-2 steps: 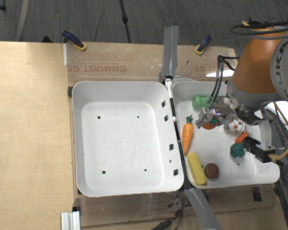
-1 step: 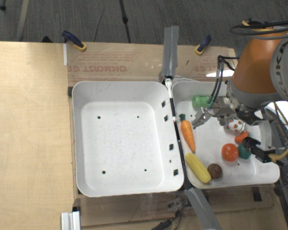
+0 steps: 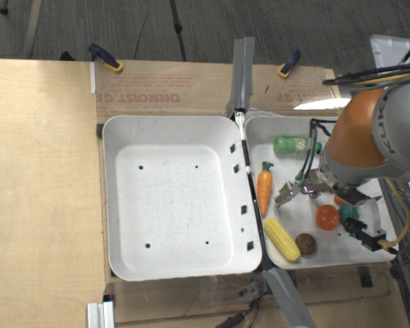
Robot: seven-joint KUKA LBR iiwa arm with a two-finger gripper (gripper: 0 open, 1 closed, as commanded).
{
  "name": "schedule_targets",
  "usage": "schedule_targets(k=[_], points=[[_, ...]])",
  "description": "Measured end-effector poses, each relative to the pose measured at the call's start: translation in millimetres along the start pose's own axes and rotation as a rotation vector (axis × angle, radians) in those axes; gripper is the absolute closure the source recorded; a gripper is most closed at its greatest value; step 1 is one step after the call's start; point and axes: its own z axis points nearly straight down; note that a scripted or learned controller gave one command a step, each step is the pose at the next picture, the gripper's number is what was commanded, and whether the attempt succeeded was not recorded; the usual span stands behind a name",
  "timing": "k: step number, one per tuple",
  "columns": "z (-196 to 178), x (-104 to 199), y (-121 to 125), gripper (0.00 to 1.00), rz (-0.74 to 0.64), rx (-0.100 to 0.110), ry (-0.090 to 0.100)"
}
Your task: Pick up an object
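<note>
In the right bin (image 3: 342, 257) lie an orange carrot (image 3: 264, 190) by the left wall, a yellow corn cob (image 3: 281, 239) at the front, a brown ball (image 3: 305, 244) beside the corn, a red-orange tomato (image 3: 327, 216) and a green bottle (image 3: 291, 145) on its side at the back. My gripper (image 3: 288, 195) hangs low over the bin's middle, just right of the carrot and left of the tomato. I see nothing held in it. The arm's orange band (image 3: 355, 132) covers the bin's right part.
The left bin (image 3: 116, 203) is a white tray with small dark holes. A grey divider post (image 3: 242, 74) stands between the bins at the back. Two clamps (image 3: 106, 58) (image 3: 288, 64) pin the cardboard. Cables run along the right side.
</note>
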Motion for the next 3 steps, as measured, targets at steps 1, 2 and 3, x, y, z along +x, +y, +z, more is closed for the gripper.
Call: schedule_targets(k=[1, 2, 3], points=[[4, -29, 110, 0.00, 0.042, 0.018, 0.002], [-1, -93, 36, 0.00, 0.002, -0.002, -0.001], [2, -36, 107, 0.00, -0.032, 0.010, 0.004]])
